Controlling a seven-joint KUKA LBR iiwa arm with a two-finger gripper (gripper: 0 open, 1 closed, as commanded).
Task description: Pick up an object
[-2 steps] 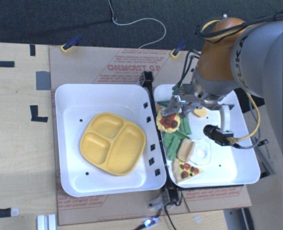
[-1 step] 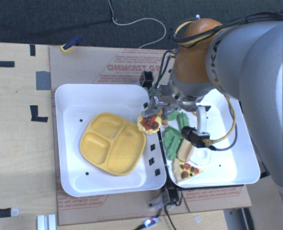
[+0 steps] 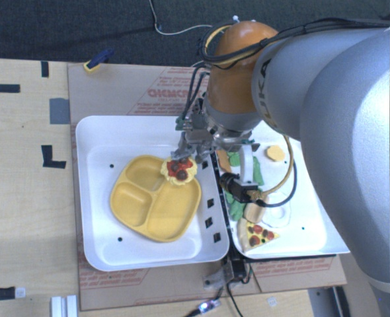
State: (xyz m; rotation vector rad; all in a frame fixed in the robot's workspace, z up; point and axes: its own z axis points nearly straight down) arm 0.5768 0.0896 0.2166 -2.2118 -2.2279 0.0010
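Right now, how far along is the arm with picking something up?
Done: the hand has reached the left bin, over the yellow divided plate. In hand: it sits at a small yellow and red toy on the plate's rim; a grip cannot be confirmed. Left: a clear lift.

A small yellow toy food piece with red and dark toppings lies on the upper right edge of a yellow divided plate in the left bin. The pincer sits directly above it, touching or nearly touching; a grasp cannot be confirmed. The plate lies flat, tilted diagonally within the bin.
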